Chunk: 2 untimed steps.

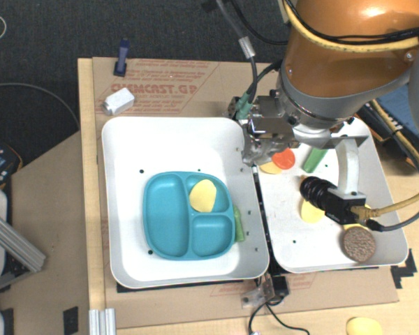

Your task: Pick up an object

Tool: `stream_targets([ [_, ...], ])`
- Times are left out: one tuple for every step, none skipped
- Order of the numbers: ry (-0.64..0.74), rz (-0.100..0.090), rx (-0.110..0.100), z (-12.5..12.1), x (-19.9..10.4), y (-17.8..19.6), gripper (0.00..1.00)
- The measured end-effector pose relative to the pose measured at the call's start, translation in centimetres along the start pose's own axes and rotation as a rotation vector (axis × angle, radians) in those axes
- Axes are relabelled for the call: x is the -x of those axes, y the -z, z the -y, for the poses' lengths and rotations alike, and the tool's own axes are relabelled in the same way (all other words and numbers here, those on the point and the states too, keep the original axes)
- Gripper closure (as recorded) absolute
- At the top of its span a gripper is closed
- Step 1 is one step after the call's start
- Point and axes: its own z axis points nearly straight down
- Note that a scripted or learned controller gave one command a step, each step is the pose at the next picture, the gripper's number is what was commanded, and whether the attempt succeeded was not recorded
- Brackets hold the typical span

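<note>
Nearest, a brown disc (358, 243) lies in the right bin (293, 250), and a teal tray (174, 222) with a yellow piece (203, 196) sits in the left bin (126, 187). Farther back, the gripper (262, 145) hangs over the right bin's far-left corner beside an orange piece (285, 159) and green stick (313, 159). I cannot tell its state.

glossy teal plastic tray (169, 222)
</note>
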Motion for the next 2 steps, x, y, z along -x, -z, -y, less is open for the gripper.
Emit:
stream_targets([
  [-0.012, -0.002, 0.020, -0.4, 0.6, 1.8, 1.00],
  [-0.012, -0.002, 0.023, -0.4, 0.6, 2.9, 1.00],
])
